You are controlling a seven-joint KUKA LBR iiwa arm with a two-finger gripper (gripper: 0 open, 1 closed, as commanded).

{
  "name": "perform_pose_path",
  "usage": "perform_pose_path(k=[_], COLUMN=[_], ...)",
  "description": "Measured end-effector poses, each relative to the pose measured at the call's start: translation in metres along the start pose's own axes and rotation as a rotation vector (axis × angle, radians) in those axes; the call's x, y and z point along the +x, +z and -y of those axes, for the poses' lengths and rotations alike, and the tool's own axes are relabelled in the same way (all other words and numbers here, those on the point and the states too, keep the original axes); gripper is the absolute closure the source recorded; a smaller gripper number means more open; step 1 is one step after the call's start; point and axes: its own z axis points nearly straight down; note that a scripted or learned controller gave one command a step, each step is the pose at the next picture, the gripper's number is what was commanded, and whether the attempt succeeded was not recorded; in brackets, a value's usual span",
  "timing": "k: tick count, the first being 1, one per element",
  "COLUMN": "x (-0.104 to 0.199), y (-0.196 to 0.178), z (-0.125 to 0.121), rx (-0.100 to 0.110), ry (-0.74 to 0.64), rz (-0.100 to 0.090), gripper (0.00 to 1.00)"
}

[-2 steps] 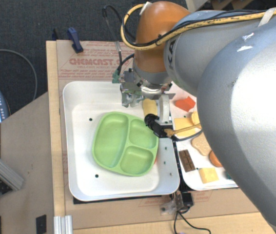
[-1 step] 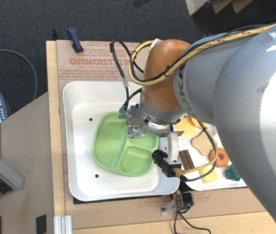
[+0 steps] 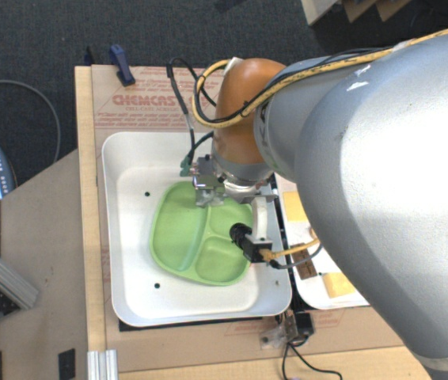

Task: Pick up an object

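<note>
Fingers (image 3: 206, 192), their spread hidden under the wrist so I cannot tell, sit at the green plate's (image 3: 188, 236) upper edge in the left bin (image 3: 129, 212), centre frame.

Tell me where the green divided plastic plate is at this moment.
In the camera view, the green divided plastic plate lies in the left shallow white bin, toward its right side, directly under the gripper of the grey arm.

Broad grey arm (image 3: 382, 172) with an orange wrist band (image 3: 244, 93), looped with yellow and black cables (image 3: 208, 93).
</note>
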Motion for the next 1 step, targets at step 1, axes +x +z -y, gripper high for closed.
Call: perform_pose_path(k=[1], x=[0.0159], y=[0.0096], z=[-0.0617], rx=[0.005], ry=[-0.002], rz=[0.000], gripper=[1.00])
